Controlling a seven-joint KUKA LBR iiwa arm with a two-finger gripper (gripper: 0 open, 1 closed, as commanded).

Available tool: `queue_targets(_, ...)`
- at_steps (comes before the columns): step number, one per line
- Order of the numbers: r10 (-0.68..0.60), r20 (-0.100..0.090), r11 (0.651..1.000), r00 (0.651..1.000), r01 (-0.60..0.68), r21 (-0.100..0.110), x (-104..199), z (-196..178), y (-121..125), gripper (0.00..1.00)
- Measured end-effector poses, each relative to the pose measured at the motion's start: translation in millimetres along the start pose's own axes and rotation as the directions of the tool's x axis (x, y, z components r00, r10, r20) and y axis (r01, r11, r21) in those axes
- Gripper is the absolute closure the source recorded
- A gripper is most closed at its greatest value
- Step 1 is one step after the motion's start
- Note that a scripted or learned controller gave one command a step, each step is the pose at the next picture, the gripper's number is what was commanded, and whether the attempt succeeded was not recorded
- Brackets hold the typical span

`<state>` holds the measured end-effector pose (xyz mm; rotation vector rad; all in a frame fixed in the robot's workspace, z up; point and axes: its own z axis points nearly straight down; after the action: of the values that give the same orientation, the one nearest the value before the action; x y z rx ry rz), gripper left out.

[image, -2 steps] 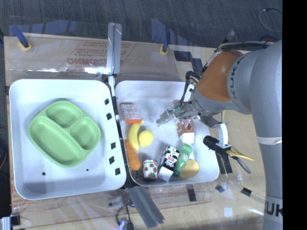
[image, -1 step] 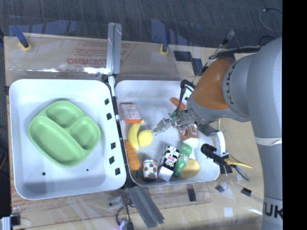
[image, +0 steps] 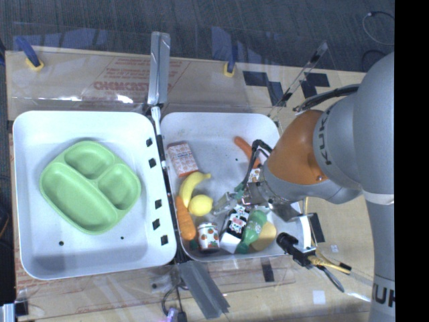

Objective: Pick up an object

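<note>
Over the right bin (image: pixel 201 123), the pincer (image: pixel 242 198) hangs low among the pile; how far it is open I cannot tell. Just left of it lie a lemon (image: pixel 200 205) and banana (image: pixel 190 183), with a carrot (image: pixel 186 221) beyond. A green plate (image: pixel 90 186) sits in the left bin (image: pixel 40 129).

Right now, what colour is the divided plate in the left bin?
Light green; the divided plastic plate shows in the camera view.
</note>
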<state>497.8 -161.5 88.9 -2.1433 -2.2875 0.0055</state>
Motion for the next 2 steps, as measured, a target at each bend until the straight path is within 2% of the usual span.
queue_targets(1,-0.006,0.000,1.000,1.000,0.006,0.002,0,-8,1,1.00)
queue_targets(2,0.050,0.001,0.999,0.999,-0.050,-0.002,63,-126,28,1.00)
